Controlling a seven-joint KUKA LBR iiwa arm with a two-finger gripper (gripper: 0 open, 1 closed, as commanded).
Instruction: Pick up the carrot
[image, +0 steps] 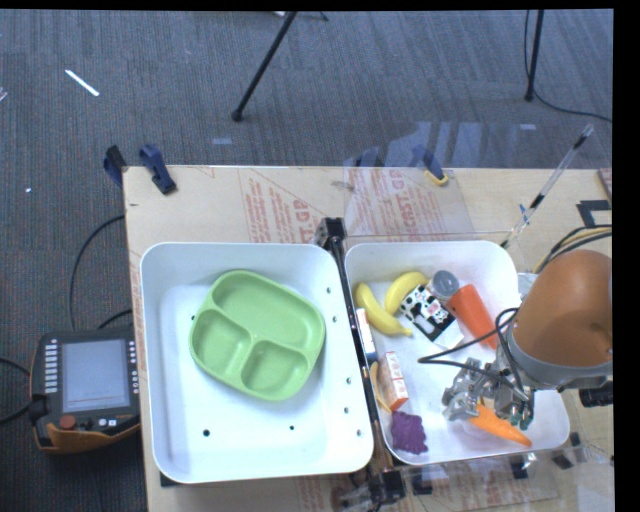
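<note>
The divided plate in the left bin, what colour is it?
The plate is light green, clear in the camera view.

The arm (565, 320) hides part of the carrot (500, 428).

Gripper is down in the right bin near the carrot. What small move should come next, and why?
Probably a short shift toward the bin's front-right corner before any grasp. The gripper hangs low in the right bin, and the carrot lies just past it toward that corner, partly under the metal parts. Centring over the carrot first looks safer.
</note>
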